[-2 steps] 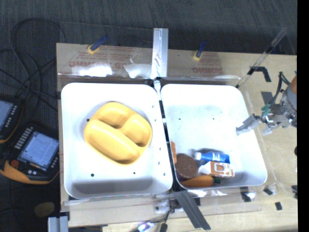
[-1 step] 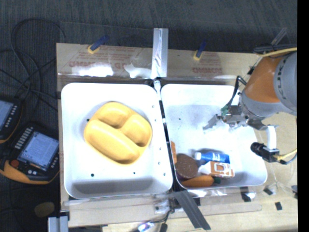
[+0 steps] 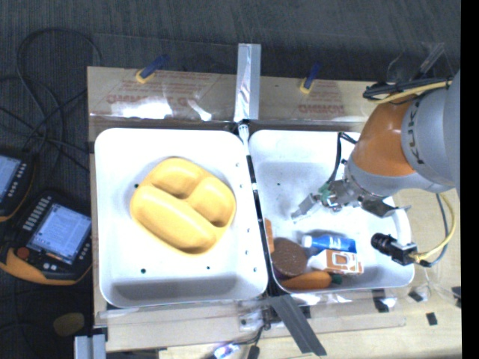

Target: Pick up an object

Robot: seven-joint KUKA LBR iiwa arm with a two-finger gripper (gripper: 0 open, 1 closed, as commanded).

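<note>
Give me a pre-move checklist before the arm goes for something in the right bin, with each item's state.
1. Tool position: the tool hangs over the right bin, above its bare middle. Ok.
2. Targets in view: blue and white carton, brown round object, orange carrot-like item, orange and white box. Ok.
3. Tool above a target: the items sit nearer the bin's front edge than the tool. Not ok.
4. Room around targets: they are crowded together, touching. Not ok.
5. Finger opening: cannot tell.
6. Left bin: the yellow object lies apart from the tool's area. Ok.
</note>
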